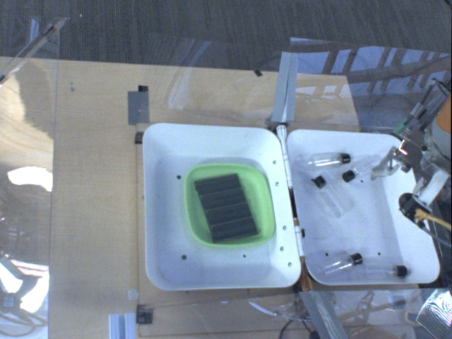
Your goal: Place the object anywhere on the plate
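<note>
Hovering at the far right rim of the right-hand shallow white bin (367, 210), the arm's end effector (408, 162) was too cluttered by metal parts and cables to tell how it was set, and nothing could be seen gripped in it. In the neighbouring left-hand shallow white bin (162, 210), a dark grey ribbed rectangular block (225, 207) already lay flat and slightly askew inside the lime-green square plastic plate (194, 196), well within its raised rim. By that evidence, the task of putting the object on the plate appeared done, with only the arm's retreat left, if that. Several clear plastic tubes with black caps were scattered across the right-hand bin: one near the back (328, 160), another toward the front (339, 263) and a third at the front right corner (385, 270), along with two loose small black caps (318, 182) near the middle. None of these touched the plate. Both bins sat side by side on the pale wooden counter (85, 189), with a grey metal post (284, 90) rising behind the seam between them.
</note>
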Robot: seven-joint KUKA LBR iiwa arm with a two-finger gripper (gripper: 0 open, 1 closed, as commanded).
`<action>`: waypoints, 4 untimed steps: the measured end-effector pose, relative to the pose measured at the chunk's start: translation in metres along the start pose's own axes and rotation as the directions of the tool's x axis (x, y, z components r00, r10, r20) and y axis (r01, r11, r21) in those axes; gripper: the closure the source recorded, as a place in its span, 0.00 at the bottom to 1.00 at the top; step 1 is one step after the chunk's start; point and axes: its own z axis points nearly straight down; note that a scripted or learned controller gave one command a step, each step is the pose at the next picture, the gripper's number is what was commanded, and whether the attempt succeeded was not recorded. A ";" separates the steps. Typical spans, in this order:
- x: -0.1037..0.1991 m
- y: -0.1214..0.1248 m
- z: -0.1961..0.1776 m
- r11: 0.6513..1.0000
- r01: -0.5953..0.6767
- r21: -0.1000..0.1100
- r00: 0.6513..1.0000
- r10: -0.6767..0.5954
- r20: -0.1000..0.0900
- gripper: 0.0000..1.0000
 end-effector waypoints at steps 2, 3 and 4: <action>-0.032 -0.027 -0.139 0.998 -0.058 -0.004 0.998 0.058 -0.002 0.00; -0.041 -0.021 -0.112 0.995 -0.104 0.001 0.995 0.104 0.001 0.00; -0.007 0.018 -0.084 0.990 -0.143 0.000 0.990 0.143 0.000 0.00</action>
